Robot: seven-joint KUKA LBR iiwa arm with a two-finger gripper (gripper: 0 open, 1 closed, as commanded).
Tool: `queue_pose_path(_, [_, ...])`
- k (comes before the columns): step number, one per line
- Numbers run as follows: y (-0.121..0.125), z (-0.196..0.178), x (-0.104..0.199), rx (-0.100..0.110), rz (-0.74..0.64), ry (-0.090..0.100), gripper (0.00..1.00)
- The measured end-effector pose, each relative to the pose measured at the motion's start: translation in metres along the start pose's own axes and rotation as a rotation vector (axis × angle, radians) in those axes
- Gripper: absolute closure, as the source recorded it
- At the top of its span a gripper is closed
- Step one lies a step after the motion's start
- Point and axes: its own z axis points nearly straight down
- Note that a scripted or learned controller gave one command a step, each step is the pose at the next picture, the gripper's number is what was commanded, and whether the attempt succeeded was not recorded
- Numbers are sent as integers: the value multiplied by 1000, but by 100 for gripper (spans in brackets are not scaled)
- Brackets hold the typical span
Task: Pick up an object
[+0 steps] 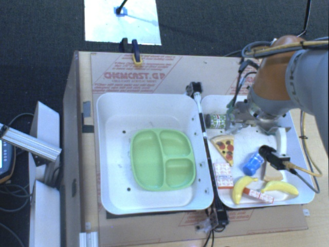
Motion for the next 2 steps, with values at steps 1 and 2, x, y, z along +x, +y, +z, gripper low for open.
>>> queue_pose_path(1, [0, 0, 1, 0, -1, 1, 0])
queue_pose_path(2, [-11, 100, -38, 1, 1, 1, 0])
